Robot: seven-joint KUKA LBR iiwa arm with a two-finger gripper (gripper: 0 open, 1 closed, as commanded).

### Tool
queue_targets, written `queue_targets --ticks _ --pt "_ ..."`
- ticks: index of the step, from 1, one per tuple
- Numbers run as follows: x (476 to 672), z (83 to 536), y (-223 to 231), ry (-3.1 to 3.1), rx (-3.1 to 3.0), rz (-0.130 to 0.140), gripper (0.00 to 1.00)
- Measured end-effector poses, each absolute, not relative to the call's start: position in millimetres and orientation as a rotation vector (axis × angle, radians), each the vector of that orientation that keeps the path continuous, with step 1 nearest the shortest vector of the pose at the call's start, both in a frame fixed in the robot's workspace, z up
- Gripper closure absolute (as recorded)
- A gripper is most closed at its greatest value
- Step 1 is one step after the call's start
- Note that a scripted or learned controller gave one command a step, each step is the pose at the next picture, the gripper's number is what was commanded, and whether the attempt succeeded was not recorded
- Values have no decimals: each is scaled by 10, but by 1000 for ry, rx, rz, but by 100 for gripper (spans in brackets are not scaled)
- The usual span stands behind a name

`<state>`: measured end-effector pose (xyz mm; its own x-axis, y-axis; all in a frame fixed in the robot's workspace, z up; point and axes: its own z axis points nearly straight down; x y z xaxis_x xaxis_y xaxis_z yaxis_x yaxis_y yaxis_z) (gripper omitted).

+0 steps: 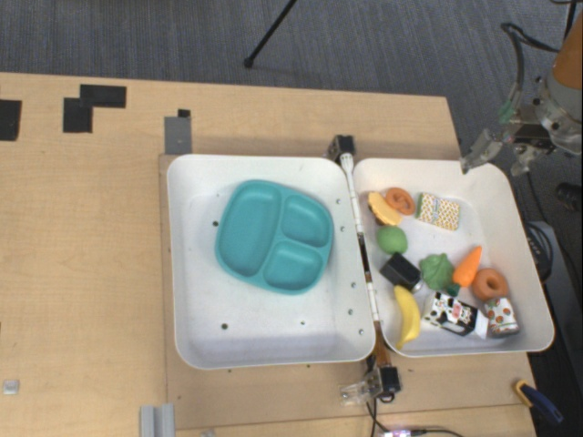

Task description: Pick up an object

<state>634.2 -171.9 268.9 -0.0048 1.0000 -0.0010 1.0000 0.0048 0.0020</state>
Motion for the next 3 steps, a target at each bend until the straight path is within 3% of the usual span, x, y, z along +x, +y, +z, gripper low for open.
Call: queue_targets --ticks 1,2,3 --pt "6200 992 -1460 2220 2211 9 0" --pt "6697 854 -1844 2226 2211 3 0" --pt "6268 858 -1800 2222 2216 3 0"
